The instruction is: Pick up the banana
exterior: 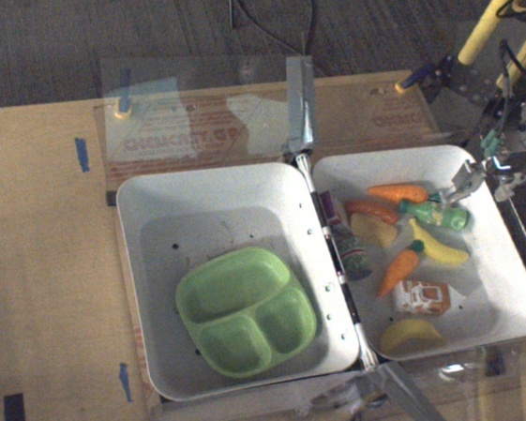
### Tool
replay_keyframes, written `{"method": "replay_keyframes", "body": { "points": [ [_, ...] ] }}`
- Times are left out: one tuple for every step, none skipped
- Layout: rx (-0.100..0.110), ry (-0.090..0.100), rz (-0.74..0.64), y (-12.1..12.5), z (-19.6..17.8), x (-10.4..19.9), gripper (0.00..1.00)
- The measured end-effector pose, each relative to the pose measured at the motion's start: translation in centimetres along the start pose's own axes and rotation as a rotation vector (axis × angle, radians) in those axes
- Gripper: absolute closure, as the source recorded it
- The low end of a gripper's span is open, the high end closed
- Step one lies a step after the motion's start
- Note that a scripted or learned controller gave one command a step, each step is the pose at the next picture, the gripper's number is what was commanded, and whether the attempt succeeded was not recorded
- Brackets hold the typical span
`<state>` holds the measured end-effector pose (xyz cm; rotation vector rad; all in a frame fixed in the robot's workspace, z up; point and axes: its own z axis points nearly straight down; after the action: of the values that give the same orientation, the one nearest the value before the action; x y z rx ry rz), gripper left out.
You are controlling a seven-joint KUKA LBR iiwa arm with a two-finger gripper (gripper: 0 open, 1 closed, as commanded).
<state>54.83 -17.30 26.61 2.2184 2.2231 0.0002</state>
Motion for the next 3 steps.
{"method": "replay_keyframes", "body": {
  "points": [
    [0.000, 0.001, -0.050, -1.0, 15.2, -3.6, 0.00],
    [-0.006, 0.002, -0.080, -0.2, 17.8, -3.7, 0.00],
    [-0.011, -0.003, -0.075, -0.1, 16.7, -4.1, 1.00]
  ]
}}
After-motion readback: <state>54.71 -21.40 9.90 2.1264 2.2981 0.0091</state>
